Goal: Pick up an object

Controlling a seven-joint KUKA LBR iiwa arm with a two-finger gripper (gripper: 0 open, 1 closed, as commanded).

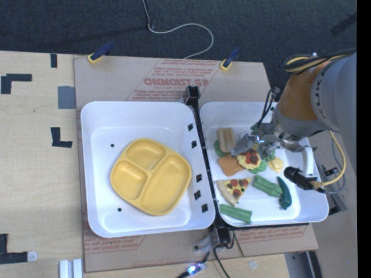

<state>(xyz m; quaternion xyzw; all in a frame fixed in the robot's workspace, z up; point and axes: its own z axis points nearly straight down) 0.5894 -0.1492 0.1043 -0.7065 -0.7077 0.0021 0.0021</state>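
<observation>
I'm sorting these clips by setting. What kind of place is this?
Likely a robotics lab bench, not a kitchen: two white bins on taped cardboard, toy food such as a pizza slice, and a loose cable.

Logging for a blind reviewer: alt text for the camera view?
The gripper is low over toy food in the right bin, by a pizza slice and green pieces. The left bin holds a yellow divided plate.
</observation>
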